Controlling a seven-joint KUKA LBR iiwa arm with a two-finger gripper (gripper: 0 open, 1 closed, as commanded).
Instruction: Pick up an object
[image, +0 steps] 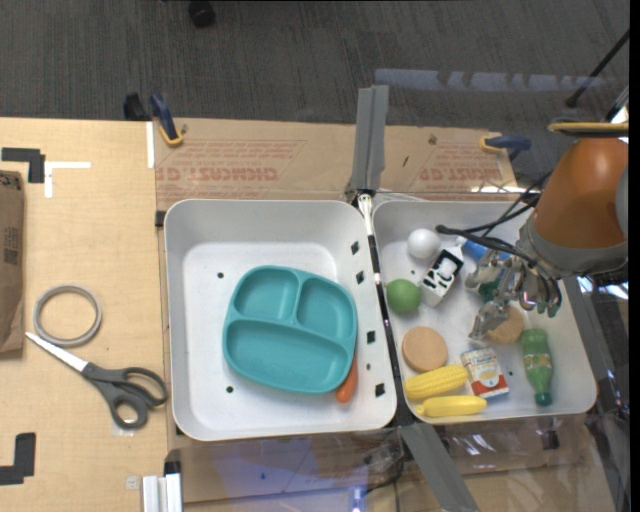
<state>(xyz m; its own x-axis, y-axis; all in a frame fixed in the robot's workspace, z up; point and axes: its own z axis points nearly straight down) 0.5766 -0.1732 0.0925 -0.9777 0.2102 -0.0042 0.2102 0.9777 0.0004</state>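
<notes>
Now we see our claw (497, 312) right over a tan round piece (505, 328), just left of the green bottle (537, 365); its grip we cannot tell.

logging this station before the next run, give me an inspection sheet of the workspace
surface: two shallow white bins side by side on a cardboard-covered bench
job's things: right bin holds green ball, white ball, tan disc, yellow corn cob, green bottle, small carton
clutter: teal divided plate and orange carrot in left bin
grippers: gripper low over right bin, grasp unclear
cables: dark cables beside arm
surroundings: scissors, tape roll
</notes>
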